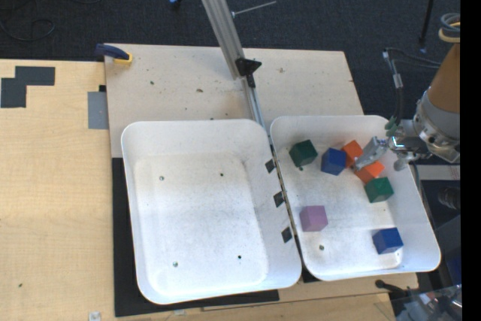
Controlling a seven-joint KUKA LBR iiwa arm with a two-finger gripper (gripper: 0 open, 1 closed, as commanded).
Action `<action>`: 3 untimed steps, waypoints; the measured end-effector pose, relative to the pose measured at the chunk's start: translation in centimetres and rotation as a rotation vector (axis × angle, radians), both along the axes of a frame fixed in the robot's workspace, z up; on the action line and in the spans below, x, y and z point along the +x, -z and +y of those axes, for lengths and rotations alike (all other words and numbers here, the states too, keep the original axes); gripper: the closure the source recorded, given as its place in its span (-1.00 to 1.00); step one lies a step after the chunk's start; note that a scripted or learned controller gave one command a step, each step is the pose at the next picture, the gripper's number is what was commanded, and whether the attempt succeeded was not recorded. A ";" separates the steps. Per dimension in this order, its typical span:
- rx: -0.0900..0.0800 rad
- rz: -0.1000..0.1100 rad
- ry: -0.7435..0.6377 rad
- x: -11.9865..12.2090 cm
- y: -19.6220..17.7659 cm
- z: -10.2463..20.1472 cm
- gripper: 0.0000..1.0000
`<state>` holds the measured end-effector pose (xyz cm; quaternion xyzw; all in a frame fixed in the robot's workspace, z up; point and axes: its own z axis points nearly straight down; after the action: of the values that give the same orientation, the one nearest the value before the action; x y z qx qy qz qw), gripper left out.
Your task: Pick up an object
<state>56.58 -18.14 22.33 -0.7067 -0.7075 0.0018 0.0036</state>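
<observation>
The right bin [421, 252] holds several small blocks. A dark green one [303, 152] and a blue one [333, 161] lie at its far left side. Two orange blocks [353, 152] [370, 172] sit close together at the far right, with a second green block [379, 189] just in front of them. A purple block [313, 218] lies near the middle divider and another blue block [387, 240] in the near right corner. My gripper [370, 154] reaches in low from the right, between the two orange blocks and touching or nearly touching them. I see nothing lifted.
The left bin [195, 207] stands beside the right one, with black clips [279, 198] along the shared rim. A slanted aluminium post [222, 19] rises behind the bins. A blue and yellow clamp [113, 52] lies at the bench's far left corner.
</observation>
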 end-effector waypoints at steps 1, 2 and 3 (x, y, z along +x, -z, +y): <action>-0.001 -0.004 0.000 0.1 -0.2 0.0 -1.00; 0.000 0.002 0.002 -0.3 6.1 -0.3 -1.00; 0.004 -0.006 0.000 0.0 10.1 -0.1 -1.00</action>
<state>56.62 -18.23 12.21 -0.7066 -0.7076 -0.0016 0.0026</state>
